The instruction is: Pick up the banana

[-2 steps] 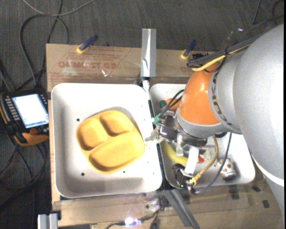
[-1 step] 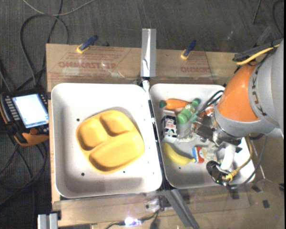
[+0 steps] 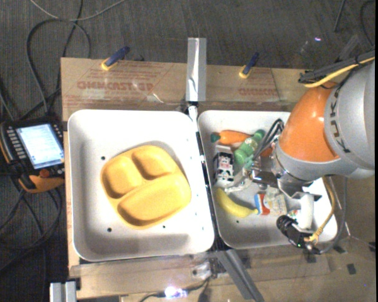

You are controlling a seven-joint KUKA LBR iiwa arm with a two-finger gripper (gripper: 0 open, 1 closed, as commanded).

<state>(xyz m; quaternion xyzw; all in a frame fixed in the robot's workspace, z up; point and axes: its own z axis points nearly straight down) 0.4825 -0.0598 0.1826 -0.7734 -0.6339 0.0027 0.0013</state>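
Observation:
The yellow banana (image 3: 234,206) lies in the right bin (image 3: 264,239), near its front left, pointing towards the right. My gripper (image 3: 246,178) hangs just above and behind the banana, under the orange band of the arm (image 3: 305,137). The banana rests on the bin floor, and most of the gripper is covered by the wrist.
In the right bin are also an orange carrot (image 3: 233,136), a green bottle (image 3: 247,148), a small printed box (image 3: 224,166) and a red and white packet (image 3: 263,203). The left bin (image 3: 82,187) holds a yellow divided plate (image 3: 146,184). A tablet (image 3: 36,145) sits off the bench at the left.

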